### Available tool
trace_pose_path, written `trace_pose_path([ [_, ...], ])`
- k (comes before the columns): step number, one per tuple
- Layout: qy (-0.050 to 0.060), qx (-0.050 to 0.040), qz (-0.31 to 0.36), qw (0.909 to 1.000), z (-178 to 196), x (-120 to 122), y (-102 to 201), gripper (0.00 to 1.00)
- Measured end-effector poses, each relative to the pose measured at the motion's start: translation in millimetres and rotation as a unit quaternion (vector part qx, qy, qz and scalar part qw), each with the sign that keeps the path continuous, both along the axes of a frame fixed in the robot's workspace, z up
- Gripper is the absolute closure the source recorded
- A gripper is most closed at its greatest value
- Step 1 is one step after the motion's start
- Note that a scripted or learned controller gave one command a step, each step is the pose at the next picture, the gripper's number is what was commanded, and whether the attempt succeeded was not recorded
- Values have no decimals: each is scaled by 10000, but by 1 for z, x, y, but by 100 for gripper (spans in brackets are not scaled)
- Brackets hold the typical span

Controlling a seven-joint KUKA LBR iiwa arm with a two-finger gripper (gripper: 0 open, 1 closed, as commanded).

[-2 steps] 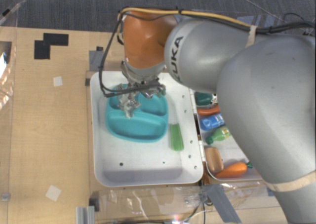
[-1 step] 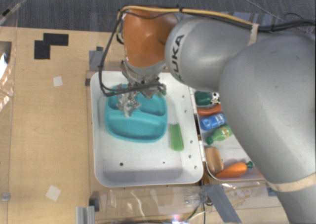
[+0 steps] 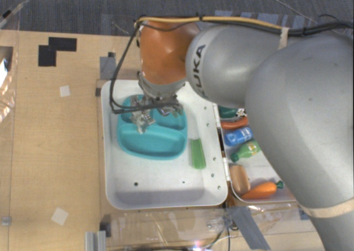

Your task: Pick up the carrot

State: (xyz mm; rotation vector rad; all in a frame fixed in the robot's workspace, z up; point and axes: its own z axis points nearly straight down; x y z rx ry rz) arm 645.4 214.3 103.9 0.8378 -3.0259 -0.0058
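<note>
The carrot point(image 3: 260, 190) is orange with a green stem end and lies at the near edge of the right bin point(image 3: 235, 192). My gripper point(image 3: 145, 123) hangs far from it, over the left bin point(image 3: 160, 192), just above a teal divided plate point(image 3: 152, 139). Its metal fingers point down at the plate's left part, and nothing shows between them. The arm's orange band and grey body hide most of the right bin.
A green cucumber-like stick point(image 3: 197, 152) lies right of the teal plate in the left bin. In the right bin sit a tan bread piece point(image 3: 239, 177), a green-and-yellow bottle point(image 3: 245, 151), a blue item point(image 3: 238, 136) and an orange-red item point(image 3: 235, 124).
</note>
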Motion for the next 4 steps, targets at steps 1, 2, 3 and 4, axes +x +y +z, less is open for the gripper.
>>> trace_pose_path([
  [1, -146, 102, -1531, 9881, 2, -17, -9, 100],
  [2, -58, 32, -2700, 9628, -6, -18, 6, 100],
  [3, -120, 53, -2678, 9634, 222, 2, -23, 100],
  [4, 7, -28, -2789, 9603, 29, -1, -64, 100],
])
